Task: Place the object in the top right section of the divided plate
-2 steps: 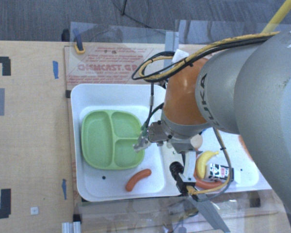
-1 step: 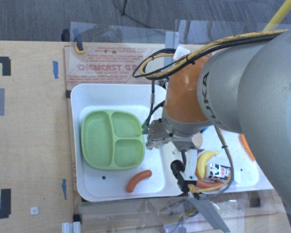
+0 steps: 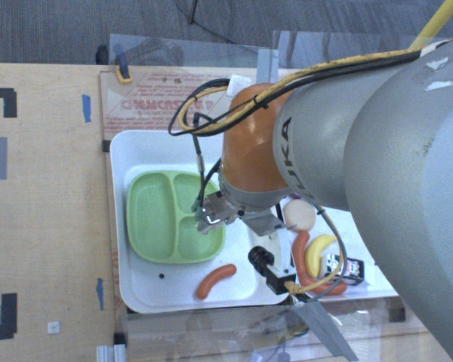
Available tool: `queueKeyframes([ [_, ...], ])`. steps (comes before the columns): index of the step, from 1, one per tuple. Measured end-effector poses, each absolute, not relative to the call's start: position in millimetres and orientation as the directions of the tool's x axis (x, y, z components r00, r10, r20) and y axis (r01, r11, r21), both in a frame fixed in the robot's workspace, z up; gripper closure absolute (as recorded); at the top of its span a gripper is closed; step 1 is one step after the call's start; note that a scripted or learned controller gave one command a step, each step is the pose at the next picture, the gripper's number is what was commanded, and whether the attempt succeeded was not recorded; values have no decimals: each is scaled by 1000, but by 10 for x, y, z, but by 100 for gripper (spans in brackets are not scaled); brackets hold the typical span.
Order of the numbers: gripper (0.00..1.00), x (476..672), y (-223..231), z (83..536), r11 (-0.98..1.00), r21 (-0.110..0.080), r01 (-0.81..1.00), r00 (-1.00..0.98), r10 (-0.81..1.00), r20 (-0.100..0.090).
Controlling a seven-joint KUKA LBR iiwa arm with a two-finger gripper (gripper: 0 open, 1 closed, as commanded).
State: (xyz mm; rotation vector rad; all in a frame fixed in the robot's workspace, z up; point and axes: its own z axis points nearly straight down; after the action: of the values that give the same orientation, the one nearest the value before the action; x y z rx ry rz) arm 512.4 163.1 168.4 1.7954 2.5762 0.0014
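Grey and broad, the KUKA arm (image 3: 377, 127) fills the right of the scene and hides much of what lies to the right of the green divided plate (image 3: 162, 217). Its orange band (image 3: 249, 142) hangs over the plate's upper right side. Below the band, the gripper (image 3: 209, 219) sits at the plate's right edge, over the ridge between the two smaller right-hand sections. From this angle it cannot be told whether the gripper is open, closed or gripping anything.

An orange-red sausage (image 3: 215, 280), the loose object nearest the plate, lies on the floor of the white bin (image 3: 121, 153). It is just below the plate's lower right corner, outside every section and apart from the gripper. A small dark speck (image 3: 161, 276) marks the bin floor below the plate.

Right of the plate, past the wrist, a pale egg-shaped item (image 3: 300, 216) rests above a red-orange pepper-like piece (image 3: 301, 256) and a yellow banana (image 3: 319, 252), the latter two touching. A small black-and-white item (image 3: 349, 268) lies just beyond them. Above the plate, a red-printed cardboard sheet (image 3: 147, 100) borders the bin on the wooden bench (image 3: 45, 202).
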Motion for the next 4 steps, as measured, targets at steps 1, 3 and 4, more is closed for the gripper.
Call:
queueKeyframes([
  [1,100,5328,689,1904,390,2,921,-390,921,-2],
  [3,100,6590,2130,2512,614,4,789,-614,789,-3],
  [4,100,6576,2021,2366,620,-1,785,-620,785,-1],
])
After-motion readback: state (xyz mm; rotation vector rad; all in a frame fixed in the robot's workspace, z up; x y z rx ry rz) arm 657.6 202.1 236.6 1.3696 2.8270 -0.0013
